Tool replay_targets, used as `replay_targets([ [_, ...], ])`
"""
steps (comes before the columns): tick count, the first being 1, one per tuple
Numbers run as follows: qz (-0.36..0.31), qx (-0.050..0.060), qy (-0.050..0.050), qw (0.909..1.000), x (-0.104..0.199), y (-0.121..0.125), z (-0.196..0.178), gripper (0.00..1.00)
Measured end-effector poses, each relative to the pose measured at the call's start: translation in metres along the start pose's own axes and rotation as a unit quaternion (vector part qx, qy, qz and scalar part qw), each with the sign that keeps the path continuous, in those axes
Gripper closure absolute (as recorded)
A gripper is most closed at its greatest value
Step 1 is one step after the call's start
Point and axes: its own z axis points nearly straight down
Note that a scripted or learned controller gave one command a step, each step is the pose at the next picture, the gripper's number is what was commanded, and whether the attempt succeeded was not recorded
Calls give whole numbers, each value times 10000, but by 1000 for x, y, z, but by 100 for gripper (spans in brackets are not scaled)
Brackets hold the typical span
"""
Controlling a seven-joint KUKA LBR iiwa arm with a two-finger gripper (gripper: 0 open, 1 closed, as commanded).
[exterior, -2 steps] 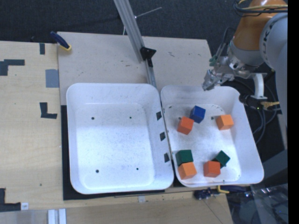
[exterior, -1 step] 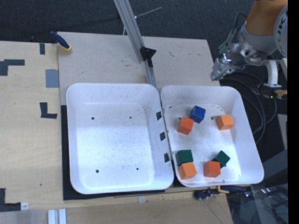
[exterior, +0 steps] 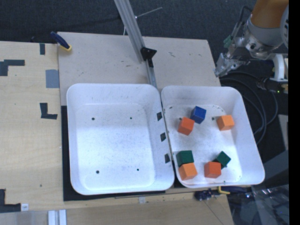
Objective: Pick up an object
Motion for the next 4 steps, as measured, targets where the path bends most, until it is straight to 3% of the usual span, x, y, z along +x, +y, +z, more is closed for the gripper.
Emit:
replay_targets([
  [1, -10, 21, 1, 10000, 42, -6, 12, 100],
  [4, -21, 33, 4, 10000, 210, -13, 61, 100],
])
